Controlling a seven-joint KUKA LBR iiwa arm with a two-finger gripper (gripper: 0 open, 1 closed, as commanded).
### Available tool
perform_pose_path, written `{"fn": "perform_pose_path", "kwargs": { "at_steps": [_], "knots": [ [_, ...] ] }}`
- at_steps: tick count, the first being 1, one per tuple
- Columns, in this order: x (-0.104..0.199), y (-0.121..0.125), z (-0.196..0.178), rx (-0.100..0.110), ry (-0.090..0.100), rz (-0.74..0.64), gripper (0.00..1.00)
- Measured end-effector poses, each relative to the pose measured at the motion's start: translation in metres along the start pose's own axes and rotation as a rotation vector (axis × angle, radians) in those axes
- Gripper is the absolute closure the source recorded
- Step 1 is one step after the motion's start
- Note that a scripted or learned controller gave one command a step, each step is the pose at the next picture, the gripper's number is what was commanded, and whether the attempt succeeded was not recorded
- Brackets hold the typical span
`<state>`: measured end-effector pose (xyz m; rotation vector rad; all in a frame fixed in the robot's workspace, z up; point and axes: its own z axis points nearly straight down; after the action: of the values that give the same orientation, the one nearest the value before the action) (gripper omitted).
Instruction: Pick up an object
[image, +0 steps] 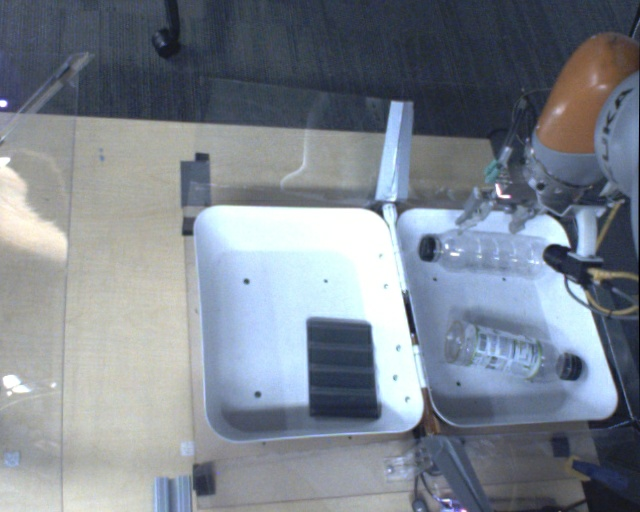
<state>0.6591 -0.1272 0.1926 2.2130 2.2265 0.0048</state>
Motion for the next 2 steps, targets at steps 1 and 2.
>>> {"fn": "perform_pose_path", "kwargs": {
  "at_steps": [1,2],
  "knots": [
    [0.0110,0.0073,0.0699,-0.033,-0.009,-0.272,0.00],
    [0.0108,0.0108,0.0739,-0.020,-0.017,-0.430,0.00]
  ]
}}
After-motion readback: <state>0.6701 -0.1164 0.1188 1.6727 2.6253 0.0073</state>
